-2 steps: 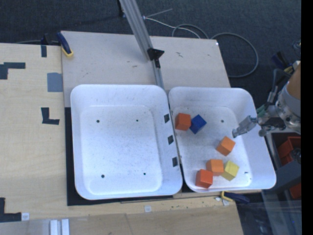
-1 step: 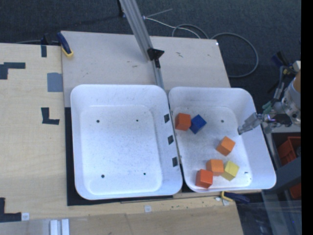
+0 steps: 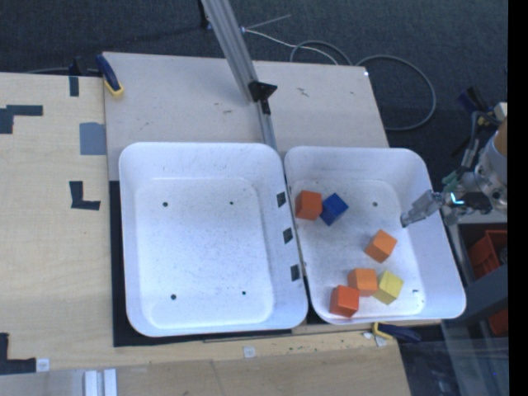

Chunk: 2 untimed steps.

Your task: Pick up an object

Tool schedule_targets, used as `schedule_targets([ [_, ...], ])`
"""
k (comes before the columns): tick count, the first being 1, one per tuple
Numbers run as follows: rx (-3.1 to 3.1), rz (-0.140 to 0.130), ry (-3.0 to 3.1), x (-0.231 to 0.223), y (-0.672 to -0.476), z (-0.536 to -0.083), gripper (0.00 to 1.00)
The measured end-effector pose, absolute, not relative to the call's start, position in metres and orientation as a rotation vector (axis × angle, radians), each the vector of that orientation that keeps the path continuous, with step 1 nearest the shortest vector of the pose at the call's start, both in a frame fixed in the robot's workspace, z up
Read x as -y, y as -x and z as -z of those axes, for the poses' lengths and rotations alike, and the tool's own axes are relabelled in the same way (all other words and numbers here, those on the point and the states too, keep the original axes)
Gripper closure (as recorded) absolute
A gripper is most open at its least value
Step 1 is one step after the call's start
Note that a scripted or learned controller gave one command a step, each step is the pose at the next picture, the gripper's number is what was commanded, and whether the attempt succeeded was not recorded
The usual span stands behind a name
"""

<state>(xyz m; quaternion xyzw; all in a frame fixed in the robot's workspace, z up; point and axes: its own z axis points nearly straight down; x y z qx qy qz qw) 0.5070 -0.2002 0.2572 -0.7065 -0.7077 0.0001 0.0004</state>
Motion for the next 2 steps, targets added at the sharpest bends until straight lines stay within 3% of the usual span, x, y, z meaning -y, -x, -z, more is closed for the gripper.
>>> schedule_targets([
  [1, 2.22, 0.001, 2.218, 0.208, -0.531, -0.095, 0.0],
  [2, 2.228, 0.008, 2.222, 0.208, -0.533, -0.109, 1.0],
])
